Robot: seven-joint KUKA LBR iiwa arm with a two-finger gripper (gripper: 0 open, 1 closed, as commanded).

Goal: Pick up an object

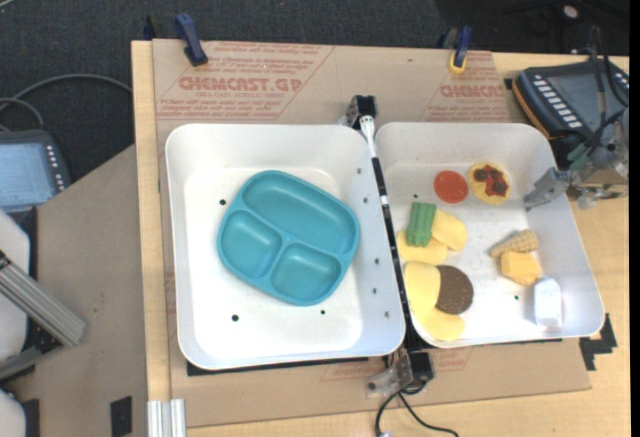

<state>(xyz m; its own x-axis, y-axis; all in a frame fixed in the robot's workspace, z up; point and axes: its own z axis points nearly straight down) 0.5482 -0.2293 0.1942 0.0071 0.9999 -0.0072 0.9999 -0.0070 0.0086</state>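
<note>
Reaching in from the right, the jaws [548, 190] hover low over the right bin's [480, 137] edge; their spread cannot be told.

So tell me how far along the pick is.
Nothing looks picked yet. The gripper sits at the right bin's right rim with no object seen between its fingers. The toy foods, such as the red disc and the cheese wedge, lie in that bin. Reaching, closing and lifting are left.
</note>
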